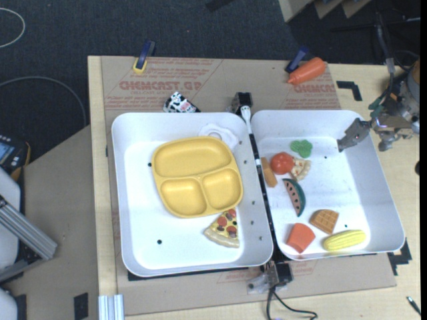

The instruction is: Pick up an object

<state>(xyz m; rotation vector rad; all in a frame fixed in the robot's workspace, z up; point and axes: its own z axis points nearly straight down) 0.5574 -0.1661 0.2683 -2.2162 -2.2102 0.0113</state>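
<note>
Toy foods (303,195), glossy moulded plastic, lie in the right bin (373,179); gripper (373,133) spread wide, holding nothing.

The setting is a robotics laboratory test cell. Two shallow white plastic bins (127,199) sit side by side on a brown cardboard sheet (200,82) printed with red lettering, fastened by a blue-and-yellow spring clamp (142,57) and an orange-handled clamp (305,70). Dark carpet (133,12) surrounds the bench. Black cables (280,305) and an extruded aluminium rail (27,232) are visible. Contents are plastic toy foods (293,195).
</note>
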